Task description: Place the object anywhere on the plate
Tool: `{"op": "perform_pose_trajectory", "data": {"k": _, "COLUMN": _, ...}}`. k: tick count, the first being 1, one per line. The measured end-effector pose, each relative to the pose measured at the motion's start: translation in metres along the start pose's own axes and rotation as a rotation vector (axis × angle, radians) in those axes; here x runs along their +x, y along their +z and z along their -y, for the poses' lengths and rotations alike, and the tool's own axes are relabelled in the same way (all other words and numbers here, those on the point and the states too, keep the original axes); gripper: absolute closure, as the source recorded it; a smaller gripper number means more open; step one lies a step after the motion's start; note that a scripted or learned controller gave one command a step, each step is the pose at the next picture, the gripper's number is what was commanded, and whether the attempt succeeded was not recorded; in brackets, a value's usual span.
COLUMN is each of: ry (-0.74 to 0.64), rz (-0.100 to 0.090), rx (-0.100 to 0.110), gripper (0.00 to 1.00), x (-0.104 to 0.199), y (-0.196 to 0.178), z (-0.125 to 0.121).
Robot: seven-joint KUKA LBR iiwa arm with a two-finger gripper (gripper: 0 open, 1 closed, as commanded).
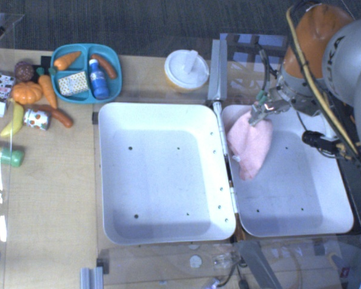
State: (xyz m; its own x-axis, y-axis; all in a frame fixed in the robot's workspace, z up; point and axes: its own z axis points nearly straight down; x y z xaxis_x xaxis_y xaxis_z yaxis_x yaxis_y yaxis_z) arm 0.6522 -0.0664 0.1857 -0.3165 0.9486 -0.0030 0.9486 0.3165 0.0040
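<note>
You see the pink cloth hanging over the right bin near its left wall, its long axis running from its upper tip down toward the bin floor. The gripper is pinched shut on that upper tip. Letters on the arm are partly cut off.
</note>
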Motion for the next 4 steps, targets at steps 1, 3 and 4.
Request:
{"op": "perform_pose_trajectory", "data": {"k": 1, "ry": -0.008, "rz": -0.001, "rx": 0.000, "gripper": 1.00, "x": 0.001, "y": -0.040, "z": -0.002}}
{"op": "perform_pose_trajectory", "data": {"k": 3, "ry": -0.812, "rz": -0.002, "rx": -0.002, "gripper": 1.00, "x": 0.099, "y": -0.058, "z": 0.021}}
{"op": "perform_pose_trajectory", "data": {"k": 4, "ry": -1.213, "rz": -0.002, "rx": -0.003, "gripper": 1.00, "x": 0.140, "y": -0.059, "z": 0.030}}
